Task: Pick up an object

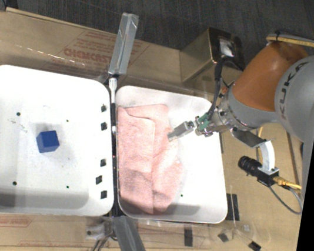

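A pink folded towel (145, 155) lies along the left side of the right bin (206, 190). A small blue cube (47, 140) sits in the left bin (6, 102), left of its middle. My gripper (178, 131) reaches in from the right and hangs over the towel's upper right edge, close to the cloth. Nothing shows between its fingers, and the view does not reveal how they stand.
A grey metal divider bar (123, 45) rises behind the seam between the two bins. Brown cardboard (57, 45) lies under and behind the bins. A tan box (204, 55) stands behind the right bin.
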